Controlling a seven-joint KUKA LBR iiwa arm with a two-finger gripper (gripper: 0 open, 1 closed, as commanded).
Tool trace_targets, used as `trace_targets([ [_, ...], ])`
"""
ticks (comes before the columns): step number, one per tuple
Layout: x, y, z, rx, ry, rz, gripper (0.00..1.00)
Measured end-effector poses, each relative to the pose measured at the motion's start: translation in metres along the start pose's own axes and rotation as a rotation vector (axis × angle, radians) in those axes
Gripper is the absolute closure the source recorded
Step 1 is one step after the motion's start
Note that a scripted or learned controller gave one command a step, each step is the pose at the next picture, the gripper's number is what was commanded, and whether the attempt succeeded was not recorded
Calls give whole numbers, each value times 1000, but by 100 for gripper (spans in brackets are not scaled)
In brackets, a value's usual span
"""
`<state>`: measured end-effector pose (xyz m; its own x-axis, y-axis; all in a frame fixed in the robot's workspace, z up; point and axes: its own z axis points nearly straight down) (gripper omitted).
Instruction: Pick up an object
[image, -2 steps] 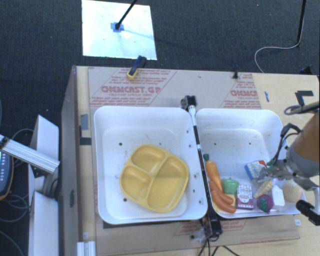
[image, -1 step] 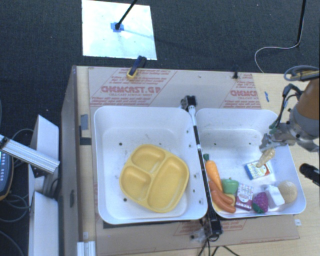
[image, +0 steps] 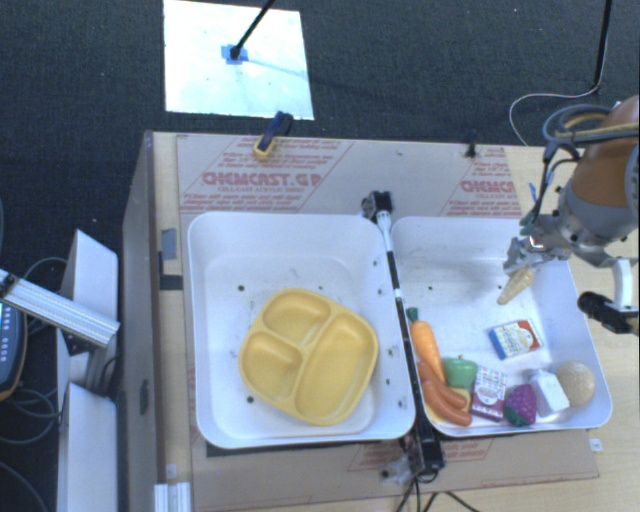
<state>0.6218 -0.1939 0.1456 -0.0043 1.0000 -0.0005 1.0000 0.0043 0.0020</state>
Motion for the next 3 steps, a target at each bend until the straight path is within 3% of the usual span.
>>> trace_targets([
  [1, 64, -18, -80, -2, 1, 0, 100],
  [2, 96, 17, -62, 0, 0, -1, 100],
  [3, 144, 26, -92, -1, 1, -1, 100],
])
